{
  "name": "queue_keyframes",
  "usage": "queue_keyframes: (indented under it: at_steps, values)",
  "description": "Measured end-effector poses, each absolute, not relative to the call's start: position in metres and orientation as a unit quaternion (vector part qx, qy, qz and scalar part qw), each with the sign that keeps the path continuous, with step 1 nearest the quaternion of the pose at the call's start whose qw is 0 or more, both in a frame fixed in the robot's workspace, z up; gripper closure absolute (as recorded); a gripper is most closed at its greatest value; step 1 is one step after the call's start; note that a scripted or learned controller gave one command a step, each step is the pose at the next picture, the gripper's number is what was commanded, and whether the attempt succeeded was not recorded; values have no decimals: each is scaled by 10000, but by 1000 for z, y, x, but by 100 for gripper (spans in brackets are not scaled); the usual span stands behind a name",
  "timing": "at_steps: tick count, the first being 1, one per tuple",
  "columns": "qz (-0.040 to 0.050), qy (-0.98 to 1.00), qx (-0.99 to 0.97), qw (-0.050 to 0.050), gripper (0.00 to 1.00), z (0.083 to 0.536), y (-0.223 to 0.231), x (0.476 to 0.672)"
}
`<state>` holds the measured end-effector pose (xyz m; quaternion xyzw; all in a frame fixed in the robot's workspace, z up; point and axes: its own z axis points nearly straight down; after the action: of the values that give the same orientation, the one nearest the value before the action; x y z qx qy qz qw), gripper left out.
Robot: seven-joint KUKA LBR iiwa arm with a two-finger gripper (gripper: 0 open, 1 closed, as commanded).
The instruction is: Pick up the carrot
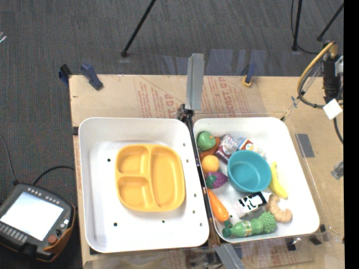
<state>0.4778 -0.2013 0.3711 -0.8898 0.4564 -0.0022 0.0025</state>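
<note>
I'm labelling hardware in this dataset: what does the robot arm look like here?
At the view's right edge, the arm shows a dark, narrow vertical section, a yellowish cable looping beside it, thin black cables and a white block below.

carrot (218, 205) in right bin (303, 150), left of bowl (249, 171).

Two white bins (90, 150) sitting side by side, one yellow tray (150, 178), one teal bowl (249, 171), one carrot (217, 205), one banana (278, 181)
</note>
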Motion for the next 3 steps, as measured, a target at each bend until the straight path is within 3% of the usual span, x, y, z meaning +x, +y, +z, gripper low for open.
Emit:
queue_keyframes:
  at_steps: [1,2,3]
  values:
    - [56,2573,-9663,32,100,207,-193,475]
    - [-31,1779,-9840,25,100,332,-209,520]
    - [43,1016,-9948,60,100,219,-201,501]
